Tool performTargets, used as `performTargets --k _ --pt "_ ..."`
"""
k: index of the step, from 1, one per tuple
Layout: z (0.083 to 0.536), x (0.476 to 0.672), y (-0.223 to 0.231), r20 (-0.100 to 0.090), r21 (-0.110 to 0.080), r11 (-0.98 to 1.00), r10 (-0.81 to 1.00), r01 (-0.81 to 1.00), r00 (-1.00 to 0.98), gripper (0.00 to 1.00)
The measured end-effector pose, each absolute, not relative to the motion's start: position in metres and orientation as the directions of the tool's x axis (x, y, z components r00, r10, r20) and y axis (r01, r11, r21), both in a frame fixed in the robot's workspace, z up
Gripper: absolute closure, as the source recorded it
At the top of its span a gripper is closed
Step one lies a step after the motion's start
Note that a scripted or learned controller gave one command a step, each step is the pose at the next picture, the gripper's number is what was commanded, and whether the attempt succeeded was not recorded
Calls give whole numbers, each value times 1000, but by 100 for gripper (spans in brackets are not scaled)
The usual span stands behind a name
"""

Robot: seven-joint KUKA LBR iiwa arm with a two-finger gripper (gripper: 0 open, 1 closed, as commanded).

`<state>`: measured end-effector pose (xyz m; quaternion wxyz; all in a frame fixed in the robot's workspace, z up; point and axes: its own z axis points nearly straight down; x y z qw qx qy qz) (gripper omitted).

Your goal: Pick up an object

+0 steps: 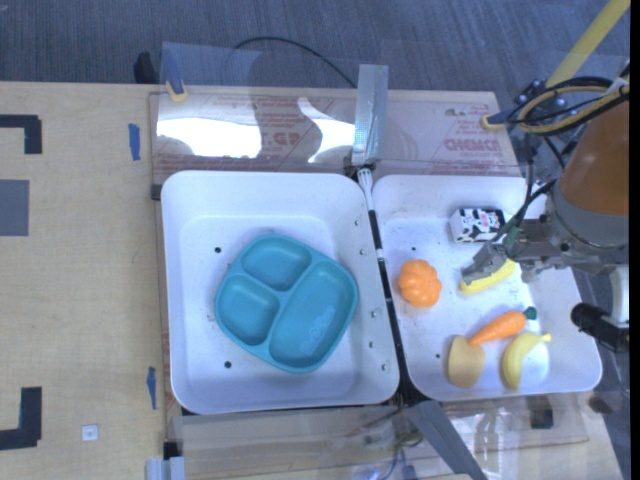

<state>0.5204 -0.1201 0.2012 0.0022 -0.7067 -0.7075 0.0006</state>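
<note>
Leftmost, left bin (190, 268) holds a blue divided plate (287, 303), not in play. Right bin (420, 203) has an orange pumpkin toy (420, 282), a black-and-white cow toy (477, 223), a yellow banana toy (488, 278), a carrot (499, 326), a tan piece (464, 360) and a yellow pear-like toy (517, 358). Gripper (490, 261) sits low right over the banana's upper end, likely the pick target. Risk: banana is thin and flat on the bin floor, so fingers could slide off it or close on nothing; cow toy is near and may get nudged. Fingers look slightly spread, touching or just above banana; cannot tell if it is pinched
</note>
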Motion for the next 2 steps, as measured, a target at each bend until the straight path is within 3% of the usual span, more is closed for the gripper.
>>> performTargets --k 1,2 --pt "137 570 -173 -2 -1 133 991 991 -133 0" --pt "100 564 -192 -5 27 140 990 990 -140 0"
